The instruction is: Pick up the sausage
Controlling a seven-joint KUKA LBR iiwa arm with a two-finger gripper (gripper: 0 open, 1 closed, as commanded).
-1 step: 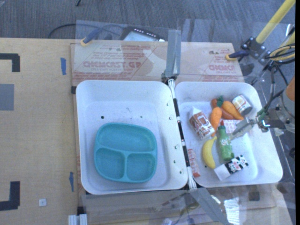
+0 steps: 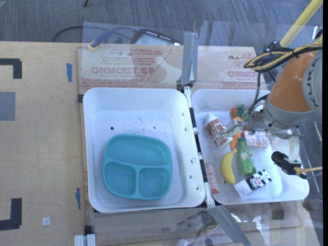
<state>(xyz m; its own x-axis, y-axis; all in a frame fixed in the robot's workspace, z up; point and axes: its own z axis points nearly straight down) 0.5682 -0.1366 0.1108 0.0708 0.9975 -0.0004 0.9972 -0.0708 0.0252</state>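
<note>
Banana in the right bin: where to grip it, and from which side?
Probably mid-body across its narrow width, coming straight down from above. The banana lies flat, long axis running away from the camera. The green bottle lies close along its right, so clearance there looks tight.

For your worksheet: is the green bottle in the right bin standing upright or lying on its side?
Lying on its side. The green bottle shows its full length along the floor of the right bin, beside the banana.

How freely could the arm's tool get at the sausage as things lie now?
Probably yes: the sausage lies uncovered along the left wall of the right bin, with the banana beside it, not on it. The tool is near the carton farther back. The wall may crowd it.
</note>
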